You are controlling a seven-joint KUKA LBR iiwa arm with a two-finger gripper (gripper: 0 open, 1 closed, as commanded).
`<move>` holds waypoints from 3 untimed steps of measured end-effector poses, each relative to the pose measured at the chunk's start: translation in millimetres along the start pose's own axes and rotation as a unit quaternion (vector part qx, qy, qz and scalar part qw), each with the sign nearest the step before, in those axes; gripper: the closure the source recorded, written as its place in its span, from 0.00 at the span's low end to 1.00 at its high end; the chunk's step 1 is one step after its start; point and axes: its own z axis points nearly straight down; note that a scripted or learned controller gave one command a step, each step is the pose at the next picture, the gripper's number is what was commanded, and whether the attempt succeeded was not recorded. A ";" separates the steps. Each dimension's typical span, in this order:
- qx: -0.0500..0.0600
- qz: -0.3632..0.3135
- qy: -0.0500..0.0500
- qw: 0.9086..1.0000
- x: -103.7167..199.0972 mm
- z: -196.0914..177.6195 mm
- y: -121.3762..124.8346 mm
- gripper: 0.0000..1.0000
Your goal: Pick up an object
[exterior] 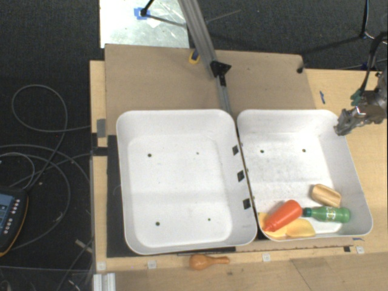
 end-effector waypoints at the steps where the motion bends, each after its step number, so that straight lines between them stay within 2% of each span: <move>1: 0.004 -0.002 0.002 1.000 59.2 6.9 -13.0 1.00; 3: 0.004 -0.003 0.003 1.000 177.0 11.2 -23.1 1.00</move>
